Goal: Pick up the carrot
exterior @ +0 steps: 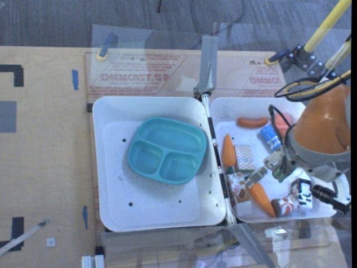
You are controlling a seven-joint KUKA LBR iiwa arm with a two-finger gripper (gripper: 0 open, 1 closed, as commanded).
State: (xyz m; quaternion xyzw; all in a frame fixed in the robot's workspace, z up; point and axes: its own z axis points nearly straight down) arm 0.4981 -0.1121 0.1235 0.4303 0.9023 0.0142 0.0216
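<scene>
Judging by looks, the carrot [228, 151] is a light, stiff, smooth plastic toy w/ tapered ends; best pinched across its thick mid-body. It lies just left of the gripper [266, 169] & slightly beyond, by the right bin's [245, 111] left wall. Gripper's finger state: can't tell. A 2nd orange cone-shaped piece [262, 199] sits just below the gripper, beside a printed carton [239, 186].

Divided plate [167, 149] sits in left bin [106, 166]. Right bin [234, 108]: one carrot [228, 151] by the dividing wall, second carrot [262, 199] nearer the front, sausage [252, 122] at the back.
</scene>
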